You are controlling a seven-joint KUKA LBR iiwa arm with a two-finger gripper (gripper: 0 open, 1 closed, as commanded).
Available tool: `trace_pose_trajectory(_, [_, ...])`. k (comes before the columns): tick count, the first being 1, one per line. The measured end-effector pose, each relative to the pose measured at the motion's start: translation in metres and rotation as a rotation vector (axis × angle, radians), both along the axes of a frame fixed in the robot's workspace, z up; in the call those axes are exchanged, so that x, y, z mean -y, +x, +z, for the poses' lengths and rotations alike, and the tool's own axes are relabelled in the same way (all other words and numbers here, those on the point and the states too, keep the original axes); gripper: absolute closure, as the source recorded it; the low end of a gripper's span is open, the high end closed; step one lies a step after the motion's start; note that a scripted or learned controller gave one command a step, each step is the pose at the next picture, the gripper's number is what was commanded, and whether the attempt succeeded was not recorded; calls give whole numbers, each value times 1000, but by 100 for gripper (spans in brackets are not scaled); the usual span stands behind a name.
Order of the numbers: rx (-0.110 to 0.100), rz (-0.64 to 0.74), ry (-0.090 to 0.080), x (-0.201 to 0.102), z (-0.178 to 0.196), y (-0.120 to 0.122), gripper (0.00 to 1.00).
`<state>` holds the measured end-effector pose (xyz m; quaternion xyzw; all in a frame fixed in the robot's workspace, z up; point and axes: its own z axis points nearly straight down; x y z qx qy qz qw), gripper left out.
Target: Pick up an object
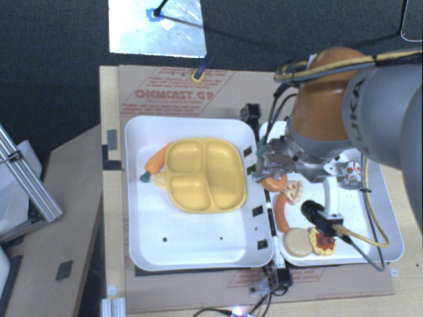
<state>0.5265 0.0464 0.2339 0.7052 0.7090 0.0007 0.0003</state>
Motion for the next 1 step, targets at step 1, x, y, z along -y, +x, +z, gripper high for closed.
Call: trace_pose_trajectory(1, [-2, -5, -1, 3, -16, -10, 100])
